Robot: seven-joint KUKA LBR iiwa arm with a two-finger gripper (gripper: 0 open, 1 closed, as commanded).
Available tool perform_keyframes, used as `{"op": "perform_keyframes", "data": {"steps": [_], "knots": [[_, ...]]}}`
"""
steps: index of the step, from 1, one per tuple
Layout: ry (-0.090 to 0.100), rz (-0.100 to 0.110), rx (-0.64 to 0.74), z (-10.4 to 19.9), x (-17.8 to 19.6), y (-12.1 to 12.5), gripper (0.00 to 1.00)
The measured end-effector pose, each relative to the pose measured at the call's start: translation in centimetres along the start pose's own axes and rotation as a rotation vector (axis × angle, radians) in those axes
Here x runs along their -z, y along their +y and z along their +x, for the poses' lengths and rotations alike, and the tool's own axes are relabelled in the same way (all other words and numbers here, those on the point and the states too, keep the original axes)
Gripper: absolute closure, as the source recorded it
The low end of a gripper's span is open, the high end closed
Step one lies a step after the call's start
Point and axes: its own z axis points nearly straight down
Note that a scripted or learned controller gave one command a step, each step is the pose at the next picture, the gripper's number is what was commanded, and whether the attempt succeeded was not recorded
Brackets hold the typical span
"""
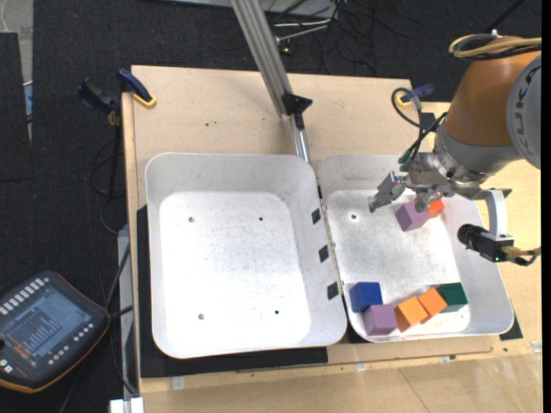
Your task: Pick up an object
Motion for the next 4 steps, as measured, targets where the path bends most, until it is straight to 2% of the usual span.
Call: {"op": "perform_keyframes", "data": {"steps": [1,2,3,4], "knots": [[0.0,-0.001,-0.001,0.0,0.0,0.0,0.0],[-0.001,0.003,-0.001,-0.2,-4.5,0.5,0.0],[0.0,0.005,-0.003,-1.0,-10.5,0.3,0.0],[0.0,0.0,-0.001,-0.9,-11.6,0.3,0.0]]}}
